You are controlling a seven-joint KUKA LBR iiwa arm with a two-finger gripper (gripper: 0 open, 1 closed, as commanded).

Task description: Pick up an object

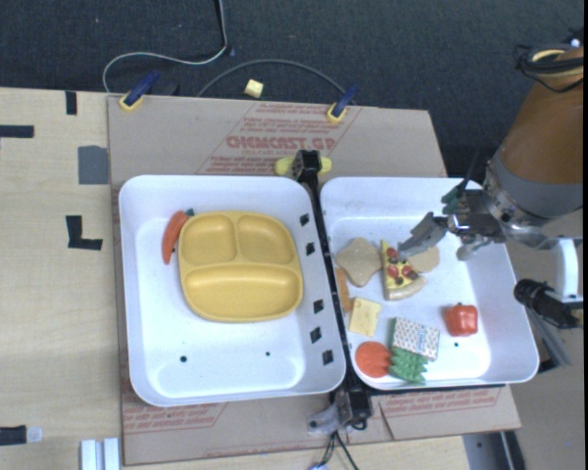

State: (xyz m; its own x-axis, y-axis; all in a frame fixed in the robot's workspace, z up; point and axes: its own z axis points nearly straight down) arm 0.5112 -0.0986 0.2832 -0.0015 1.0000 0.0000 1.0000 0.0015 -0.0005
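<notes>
I see the two-finger gripper with fingers apart and nothing between them, above the right white bin, near the triangular toy pizza slice and the tan round cookie piece. In my judgement, the closely packed items risk a snagged or double grasp.

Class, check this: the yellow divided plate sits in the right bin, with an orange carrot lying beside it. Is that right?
One detail is wrong. The camera view shows the yellow divided plate in the left bin, not the right one. The orange carrot does lie beside it, along the plate's left edge.
</notes>
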